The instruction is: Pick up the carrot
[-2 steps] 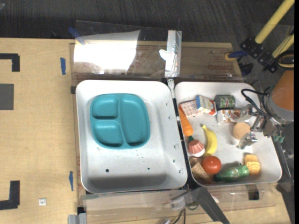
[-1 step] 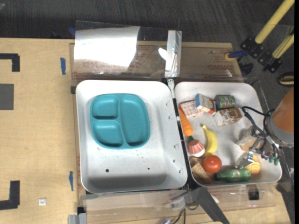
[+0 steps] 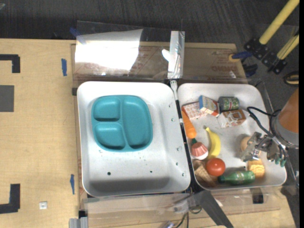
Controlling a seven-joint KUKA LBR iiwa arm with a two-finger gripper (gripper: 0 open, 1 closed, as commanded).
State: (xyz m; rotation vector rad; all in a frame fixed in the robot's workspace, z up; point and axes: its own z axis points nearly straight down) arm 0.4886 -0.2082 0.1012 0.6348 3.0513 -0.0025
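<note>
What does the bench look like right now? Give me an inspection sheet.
Surface: two shallow white bins side by side on a wooden bench.
Job's things: small orange carrot against right bin's left wall.
Clutter: teal divided plate in left bin; yellow banana, red tomato, green bottle in right bin.
Claw: metal claw over right bin's right side, far from carrot.
Cables: black cable by the claw.
Surroundings: yellow poles upper right.

One fixed camera looks down aslant on both bins [image 3: 95,184].
</note>
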